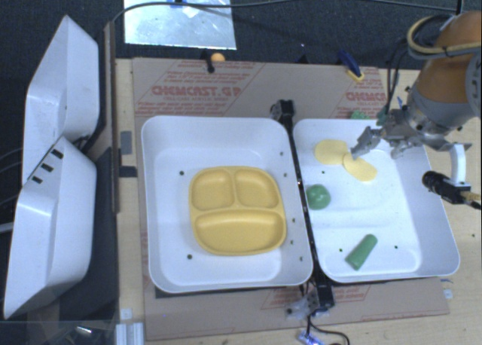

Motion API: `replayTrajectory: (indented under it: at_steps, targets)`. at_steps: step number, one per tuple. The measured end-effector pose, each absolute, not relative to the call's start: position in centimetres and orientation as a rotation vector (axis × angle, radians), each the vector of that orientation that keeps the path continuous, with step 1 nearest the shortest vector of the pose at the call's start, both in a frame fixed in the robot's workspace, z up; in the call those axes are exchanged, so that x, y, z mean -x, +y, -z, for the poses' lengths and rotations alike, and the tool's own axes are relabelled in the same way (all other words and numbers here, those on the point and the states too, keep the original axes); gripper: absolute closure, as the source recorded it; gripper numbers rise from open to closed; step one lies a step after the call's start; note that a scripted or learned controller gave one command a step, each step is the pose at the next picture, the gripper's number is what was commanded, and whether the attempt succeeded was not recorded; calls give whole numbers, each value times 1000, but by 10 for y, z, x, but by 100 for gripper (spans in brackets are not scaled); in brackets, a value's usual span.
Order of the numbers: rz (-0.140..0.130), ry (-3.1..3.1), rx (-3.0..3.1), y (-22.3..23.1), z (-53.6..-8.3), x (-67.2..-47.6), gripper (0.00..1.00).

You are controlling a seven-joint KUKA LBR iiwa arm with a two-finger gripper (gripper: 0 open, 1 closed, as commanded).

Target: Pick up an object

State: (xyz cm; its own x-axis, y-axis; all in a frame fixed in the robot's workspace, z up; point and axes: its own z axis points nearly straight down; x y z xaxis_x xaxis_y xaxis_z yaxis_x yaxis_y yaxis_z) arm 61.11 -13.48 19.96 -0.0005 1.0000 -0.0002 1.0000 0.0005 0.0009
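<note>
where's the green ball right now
The green ball lies in the right bin, against its left wall, below the two yellow discs and above the green cylinder.

Light: bright and even from above, with no hard shadows.
Glare: the foil sheet (179, 3) far up-left of the claw (364, 145) shines in white patches.
White bins: the bin walls (226, 126) left of the claw are nearly blown out.
Shadows: soft, thin ones under the claw.
Sharpness: slightly soft overall; the claw's tips look blurred, perhaps from motion.
</note>
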Motion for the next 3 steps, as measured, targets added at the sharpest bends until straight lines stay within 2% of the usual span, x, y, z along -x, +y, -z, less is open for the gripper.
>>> replayTrajectory:
  at_steps: [1,2,3]
  targets:
    - [0,2225,-2219,-119,-172,-666,0]
    - [1,2294,-2147,-121,-148,-624,0]
    - [-1,2293,-2146,-121,-149,-625,0]
